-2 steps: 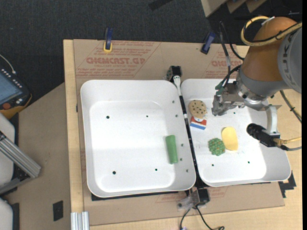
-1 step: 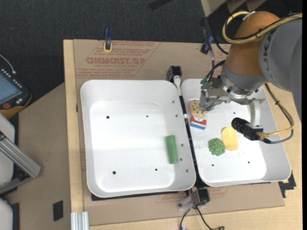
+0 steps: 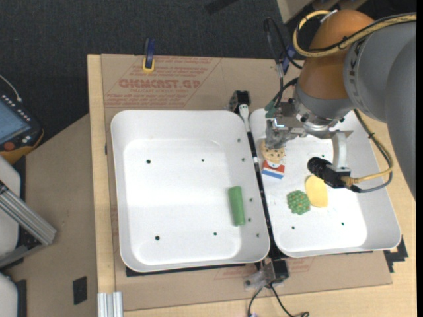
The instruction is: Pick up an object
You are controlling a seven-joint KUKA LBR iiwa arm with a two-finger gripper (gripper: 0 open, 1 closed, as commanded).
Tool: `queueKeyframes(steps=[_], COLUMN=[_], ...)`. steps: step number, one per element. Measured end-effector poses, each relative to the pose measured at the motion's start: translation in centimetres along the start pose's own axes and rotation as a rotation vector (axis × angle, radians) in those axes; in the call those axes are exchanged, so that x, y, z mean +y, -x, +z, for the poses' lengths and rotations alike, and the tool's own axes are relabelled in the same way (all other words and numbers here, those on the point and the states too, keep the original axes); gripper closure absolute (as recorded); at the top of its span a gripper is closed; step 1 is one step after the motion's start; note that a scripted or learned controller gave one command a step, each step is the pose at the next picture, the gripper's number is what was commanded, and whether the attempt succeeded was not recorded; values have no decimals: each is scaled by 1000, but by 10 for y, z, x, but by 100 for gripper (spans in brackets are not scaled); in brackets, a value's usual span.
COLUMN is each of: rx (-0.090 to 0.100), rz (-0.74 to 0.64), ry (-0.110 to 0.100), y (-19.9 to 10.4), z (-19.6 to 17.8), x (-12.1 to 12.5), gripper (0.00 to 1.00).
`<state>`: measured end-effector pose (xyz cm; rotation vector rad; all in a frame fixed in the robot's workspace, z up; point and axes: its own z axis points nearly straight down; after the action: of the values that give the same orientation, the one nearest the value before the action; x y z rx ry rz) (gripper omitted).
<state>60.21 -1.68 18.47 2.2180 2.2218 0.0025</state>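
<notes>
My gripper (image 3: 275, 137) reaches down into the right bin (image 3: 357, 233) near its left wall, at the far end. Just under it, on the side nearer the camera, is a small toy figure (image 3: 273, 162) with a tan top and a white, red and blue base. Whether the gripper touches the figure cannot be made out. A green bumpy ball (image 3: 299, 202) and a yellow piece (image 3: 317, 193) lie side by side in the middle of the right bin. A green cylinder (image 3: 236, 205) lies in the left bin (image 3: 132, 243) close to its right wall.
The arm's orange band (image 3: 330, 51) and grey body cover the far right part of the right bin. A black cable fitting (image 3: 322, 169) hangs beside the yellow piece. Both bins rest on a cardboard sheet (image 3: 165, 78).
</notes>
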Motion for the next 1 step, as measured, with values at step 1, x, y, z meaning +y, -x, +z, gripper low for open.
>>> queueKeyframes(steps=[1], rx=[-1], rz=[3], ry=[1], y=[27], z=[0], x=[15], gripper=[100])
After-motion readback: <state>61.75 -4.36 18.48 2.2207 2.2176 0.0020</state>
